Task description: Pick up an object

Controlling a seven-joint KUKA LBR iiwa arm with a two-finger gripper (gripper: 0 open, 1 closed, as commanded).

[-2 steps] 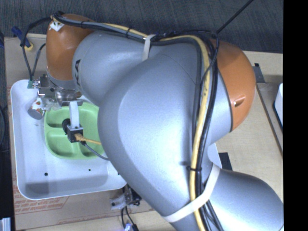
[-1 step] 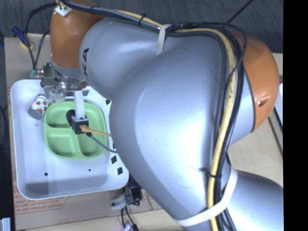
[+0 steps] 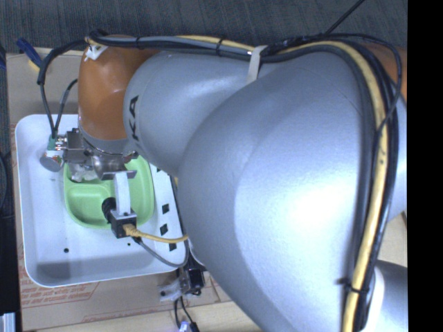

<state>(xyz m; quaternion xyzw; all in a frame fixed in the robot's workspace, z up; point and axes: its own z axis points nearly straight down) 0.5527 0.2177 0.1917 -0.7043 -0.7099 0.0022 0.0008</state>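
The end effector (image 3: 97, 168) sits over a green bowl (image 3: 142, 196) in the left bin (image 3: 31, 206) — grip state indiscernible.

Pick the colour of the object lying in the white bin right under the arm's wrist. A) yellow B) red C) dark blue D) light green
D: a light green dish-like object lies in the left white bin, directly below the orange band and the wrist hardware of the arm.
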